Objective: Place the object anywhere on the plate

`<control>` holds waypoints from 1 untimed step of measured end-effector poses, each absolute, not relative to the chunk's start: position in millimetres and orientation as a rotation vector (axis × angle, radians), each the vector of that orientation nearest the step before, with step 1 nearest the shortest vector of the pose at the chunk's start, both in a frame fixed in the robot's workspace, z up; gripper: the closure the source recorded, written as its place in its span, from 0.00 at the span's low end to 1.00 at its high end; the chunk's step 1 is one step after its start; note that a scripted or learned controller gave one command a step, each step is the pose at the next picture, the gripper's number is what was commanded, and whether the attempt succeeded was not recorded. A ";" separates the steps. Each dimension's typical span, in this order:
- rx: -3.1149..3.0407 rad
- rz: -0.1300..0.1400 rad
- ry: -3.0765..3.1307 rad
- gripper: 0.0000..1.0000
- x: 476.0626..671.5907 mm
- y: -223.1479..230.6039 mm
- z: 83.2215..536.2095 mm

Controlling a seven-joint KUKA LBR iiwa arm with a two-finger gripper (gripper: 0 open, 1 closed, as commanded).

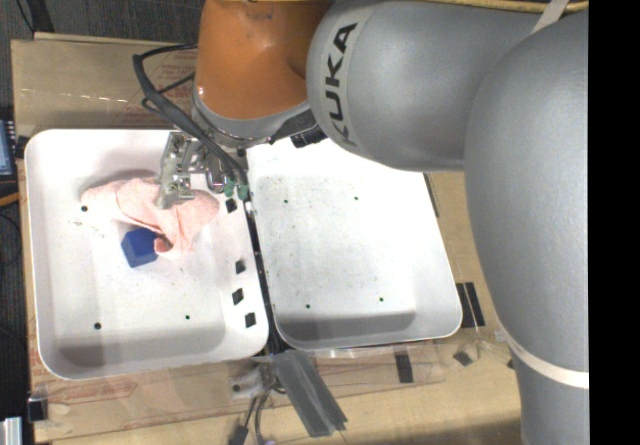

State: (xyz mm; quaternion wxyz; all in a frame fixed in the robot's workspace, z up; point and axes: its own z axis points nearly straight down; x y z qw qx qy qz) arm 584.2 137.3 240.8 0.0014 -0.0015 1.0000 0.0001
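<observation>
Across the table [90,63], the grey arm [430,83] reaches in from the right over two white bins. Its claw [178,183] hangs over the left bin [130,333], at the pink plate [150,203]; whether it is spread or pressed together cannot be told. A blue block [139,249] lies against the plate's lower edge.

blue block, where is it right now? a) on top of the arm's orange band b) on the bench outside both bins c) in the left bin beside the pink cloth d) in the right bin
c: the blue block lies on the floor of the left bin, against the lower edge of the pink cloth, with the gripper above that cloth.
</observation>
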 end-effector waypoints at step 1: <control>-0.010 0.000 3.140 1.00 586.0 185.5 232.2</control>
